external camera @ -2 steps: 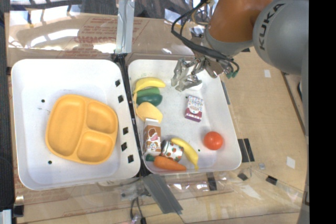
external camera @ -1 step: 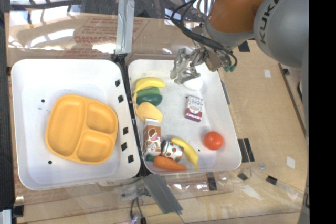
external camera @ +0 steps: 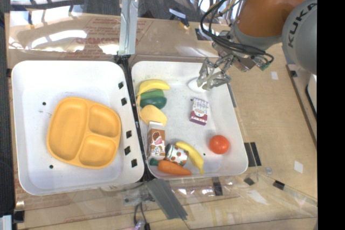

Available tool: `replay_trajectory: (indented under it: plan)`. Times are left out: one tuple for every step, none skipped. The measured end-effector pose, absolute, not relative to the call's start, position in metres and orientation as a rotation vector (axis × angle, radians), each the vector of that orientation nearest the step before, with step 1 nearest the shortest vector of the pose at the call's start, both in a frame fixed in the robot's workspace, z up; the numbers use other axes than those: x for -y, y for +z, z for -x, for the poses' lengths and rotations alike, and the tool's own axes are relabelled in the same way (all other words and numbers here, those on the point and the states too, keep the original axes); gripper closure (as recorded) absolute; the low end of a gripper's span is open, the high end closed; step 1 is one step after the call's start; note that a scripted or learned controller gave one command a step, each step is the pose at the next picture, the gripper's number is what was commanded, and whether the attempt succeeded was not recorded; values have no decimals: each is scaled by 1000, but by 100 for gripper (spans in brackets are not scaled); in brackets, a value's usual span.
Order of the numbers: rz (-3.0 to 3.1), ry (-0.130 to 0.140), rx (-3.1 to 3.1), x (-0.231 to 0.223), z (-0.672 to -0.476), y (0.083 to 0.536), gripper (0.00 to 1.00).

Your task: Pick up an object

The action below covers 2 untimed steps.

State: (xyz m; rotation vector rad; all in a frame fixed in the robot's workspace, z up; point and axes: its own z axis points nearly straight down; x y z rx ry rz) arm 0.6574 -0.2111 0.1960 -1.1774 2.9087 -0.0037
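Nothing picked yet: gripper (external camera: pixel 212 79) hangs over the right bin's (external camera: pixel 232 110) far right corner w/ fingers splayed open & empty, closest item the small carton (external camera: pixel 199 111) just below it, tomato (external camera: pixel 219 144) further down, bananas (external camera: pixel 152 85) & other toy food off to its left.

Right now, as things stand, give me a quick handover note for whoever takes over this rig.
Gripper: over the right bin's far edge, nothing between its fingers.
Right bin: banana, green pepper, small carton, tomato, carrot, second banana, brown carton and a can.
Left bin: yellow divided tray.
Done: nothing picked yet.
Left: lower onto one object, grasp, lift.
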Motion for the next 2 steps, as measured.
replay_trajectory:
  plan:
    - [1178,-3,-2908,210,-658,196,0]
    - [1086,-12,-2936,209,-618,99,0]
